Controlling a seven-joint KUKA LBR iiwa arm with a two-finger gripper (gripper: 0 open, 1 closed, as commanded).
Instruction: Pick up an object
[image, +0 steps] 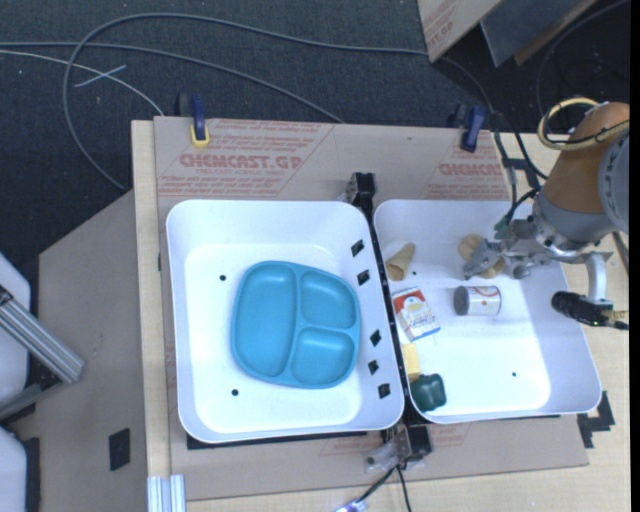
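The gripper (497, 255) hangs low in the right bin (560, 395), right at a tan lump (474, 246); whether it grips anything, I cannot tell. Just below lies a small can (478, 300). Further left sit a cone (400, 261), a carton (416, 314), a green pepper (428, 391), then the blue plate (295, 324) in the left bin (200, 400)

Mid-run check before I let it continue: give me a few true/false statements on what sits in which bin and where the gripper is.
1. The blue three-compartment plastic plate lies in the left white bin. True.
2. The small cylindrical can with a red-and-white label stands upright. False: it lies on its side in the right white bin.
3. The gripper is over the left bin. False: it is over the right bin's far side, near a tan crumpled object.
4. A dark green object sits at the right bin's near-left corner. True.
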